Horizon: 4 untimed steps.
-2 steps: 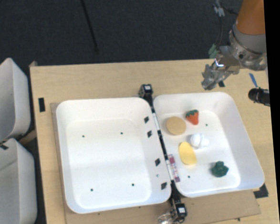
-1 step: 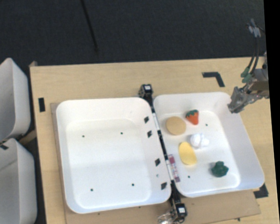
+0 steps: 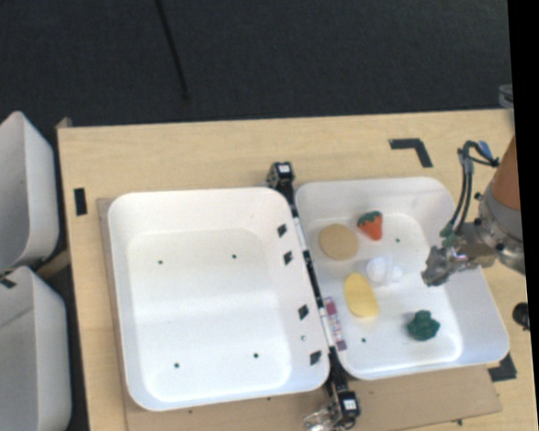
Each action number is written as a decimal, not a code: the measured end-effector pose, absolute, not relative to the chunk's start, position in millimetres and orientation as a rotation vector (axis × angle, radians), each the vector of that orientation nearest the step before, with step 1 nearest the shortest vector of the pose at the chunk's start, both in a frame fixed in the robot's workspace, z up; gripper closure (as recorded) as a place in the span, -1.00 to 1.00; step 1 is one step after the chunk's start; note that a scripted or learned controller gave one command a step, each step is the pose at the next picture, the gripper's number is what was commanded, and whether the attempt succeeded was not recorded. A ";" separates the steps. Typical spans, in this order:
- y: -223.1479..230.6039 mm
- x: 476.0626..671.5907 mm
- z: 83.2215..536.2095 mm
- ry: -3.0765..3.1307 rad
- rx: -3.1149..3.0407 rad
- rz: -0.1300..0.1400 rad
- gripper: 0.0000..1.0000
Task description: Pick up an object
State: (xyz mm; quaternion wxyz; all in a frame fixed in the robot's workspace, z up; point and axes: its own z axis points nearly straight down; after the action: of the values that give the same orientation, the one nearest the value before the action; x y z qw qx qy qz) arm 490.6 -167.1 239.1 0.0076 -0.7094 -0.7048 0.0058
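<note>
Five objects in right bin, yellow lemon upright lengthwise, claw nearby

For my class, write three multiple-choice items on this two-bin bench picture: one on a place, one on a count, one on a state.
1. Which bin holds the objects?
A. left bin
B. right bin
C. both

2. How many objects lie in it?
A. three
B. five
C. eight

3. The gripper is
A. above the right bin's right side
B. over the left bin
C. off the bench

Answers:
1 B: the tan disc, strawberry, yellow piece, white piece and green piece all lie in the right bin.
2 B: those five.
3 A: the gripper hangs there.
</note>
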 end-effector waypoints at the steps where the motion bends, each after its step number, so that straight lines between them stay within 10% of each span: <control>1: -52.4 524.9 296.3 -2.235 -2.208 -0.005 1.00; 3: 60.7 491.8 496.4 -2.236 -2.216 -0.012 1.00; 4: 164.0 490.6 450.5 -2.230 -2.206 0.012 1.00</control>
State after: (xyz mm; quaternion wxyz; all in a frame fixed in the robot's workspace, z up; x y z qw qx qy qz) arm 490.6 164.0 450.5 0.0022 -0.7033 -0.7109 0.0037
